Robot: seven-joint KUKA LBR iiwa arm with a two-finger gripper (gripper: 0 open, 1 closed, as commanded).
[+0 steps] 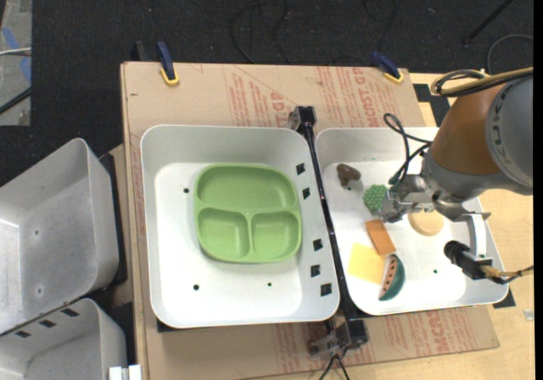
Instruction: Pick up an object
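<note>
Six small objects are seen in the right bin [475, 289], all lying loose on its white floor. A brown lump [348, 173] is found toward the far side. A green knobbly ball [375, 197] is placed just beyond an orange block [381, 237], which is tilted. A flat yellow square [366, 263] is laid touching the block's near end. A watermelon slice [391, 277], red with a green rind, is curved beside the square. A pale round piece [425, 223] is partly hidden by the arm.
</note>
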